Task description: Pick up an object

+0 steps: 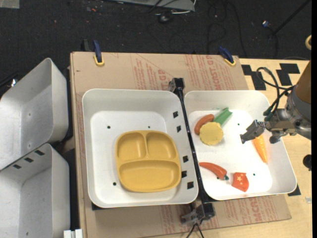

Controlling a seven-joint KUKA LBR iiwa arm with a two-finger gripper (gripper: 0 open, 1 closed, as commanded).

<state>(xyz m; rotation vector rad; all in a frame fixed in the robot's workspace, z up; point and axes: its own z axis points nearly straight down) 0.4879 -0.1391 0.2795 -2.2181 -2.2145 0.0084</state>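
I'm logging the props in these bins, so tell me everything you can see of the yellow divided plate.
The yellow divided plate is a rounded rectangle, matte like plastic, mustard yellow. Raised ridges split it into three compartments: two smaller ones at the far side, one wide one nearer the camera. It lies flat and right way up, roughly centred on the floor of the left bin, clear of the walls. The compartments hold nothing, and only the bin floor touches it.

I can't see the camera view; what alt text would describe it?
A robot gripper hovers open over an orange carrot in the right white bin, which also holds a yellow round piece, a sausage and a red chili. The left bin holds a yellow divided tray.
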